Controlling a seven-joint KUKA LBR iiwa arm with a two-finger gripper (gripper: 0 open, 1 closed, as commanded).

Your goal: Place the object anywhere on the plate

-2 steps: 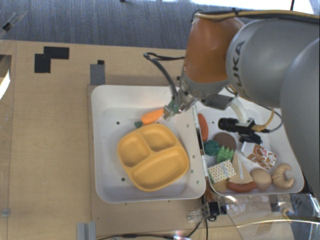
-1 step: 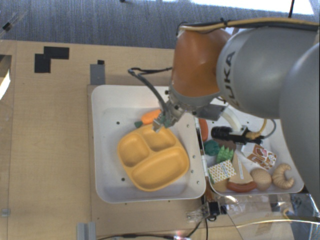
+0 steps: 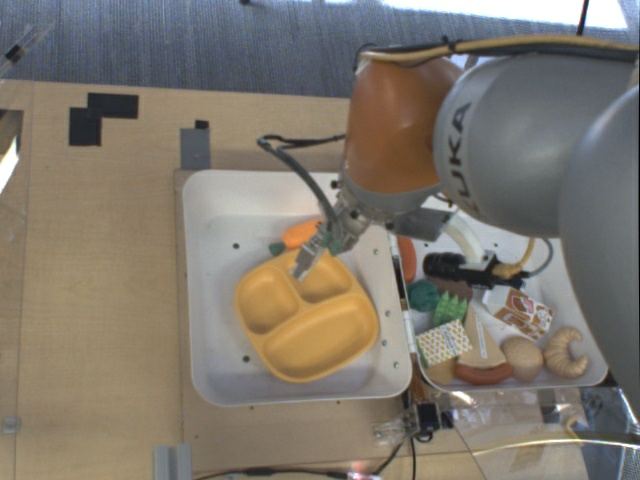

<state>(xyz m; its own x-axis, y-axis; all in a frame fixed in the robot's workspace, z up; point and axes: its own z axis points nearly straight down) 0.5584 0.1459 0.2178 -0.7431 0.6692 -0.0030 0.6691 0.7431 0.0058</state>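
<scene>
The worktop point(image 3: 100, 268) looked like pale wood with a matt, fine-grained face. Both white bins point(image 3: 215, 298) appeared as smooth plastic with a soft sheen. The yellow plate point(image 3: 305, 318) seemed smooth, slightly glossy plastic. The arm's grey shell point(image 3: 540, 138) and orange band point(image 3: 400, 118) showed a satin, moulded finish. The floor beyond point(image 3: 150, 38) looked like ribbed grey carpet.

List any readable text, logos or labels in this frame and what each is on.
"UKA", the visible part of a brand name, runs along the grey arm.
The small printed packet in the right bin has a pattern, too small to read.
The card with red shapes there is too blurred to read.
Nothing else is legible.
</scene>
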